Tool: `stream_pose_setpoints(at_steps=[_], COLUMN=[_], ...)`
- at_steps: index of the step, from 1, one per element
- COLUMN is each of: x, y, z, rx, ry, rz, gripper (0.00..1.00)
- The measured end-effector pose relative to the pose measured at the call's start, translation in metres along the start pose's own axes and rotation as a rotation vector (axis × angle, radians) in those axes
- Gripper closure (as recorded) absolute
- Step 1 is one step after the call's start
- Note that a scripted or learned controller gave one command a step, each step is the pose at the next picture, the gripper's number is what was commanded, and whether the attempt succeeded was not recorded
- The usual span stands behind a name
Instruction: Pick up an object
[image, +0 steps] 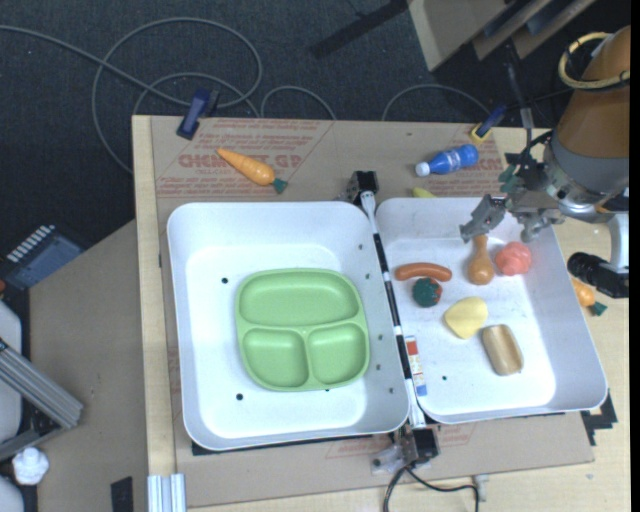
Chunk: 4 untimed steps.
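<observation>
Cam view: gripper (507, 214) hangs over far part of right bin (570, 390), arm coming in from the right w/ orange band above wrist. Fingers look spread, nothing pinched btwn them. Just below the gripper: tan drumstick-shaped toy (481, 262) and pink lumpy item (514, 258), side by side, close under the fingertips; can't tell if touching. Left of those, hot dog (423, 271) lies crosswise, dark green round piece (427, 292) just near side of it. Yellow chunk (465, 317) mid-bin, bread roll (502, 350) next to it on its near-right. Left bin (200, 250) holds green divided plate (300, 328), 3 compartments. On bench beyond bins: carrot (250, 167) far left, blue-white bottle (448, 160) far right.
</observation>
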<state>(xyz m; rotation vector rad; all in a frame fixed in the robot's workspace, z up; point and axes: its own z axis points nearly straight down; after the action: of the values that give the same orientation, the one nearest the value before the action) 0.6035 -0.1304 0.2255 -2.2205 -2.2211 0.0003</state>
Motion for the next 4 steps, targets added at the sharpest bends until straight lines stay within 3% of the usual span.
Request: stream_pose_setpoints(at_steps=[1, 3, 4], x=[0.020, 0.038, 0.038], y=[-0.006, -0.041, -0.041], z=[0.141, 0.141, 0.131], rx=[-0.001, 0.001, -0.001], ry=[-0.001, 0.001, 0.000], rz=[-0.001, 0.001, 0.002], gripper=[0.00, 0.00, 1.00])
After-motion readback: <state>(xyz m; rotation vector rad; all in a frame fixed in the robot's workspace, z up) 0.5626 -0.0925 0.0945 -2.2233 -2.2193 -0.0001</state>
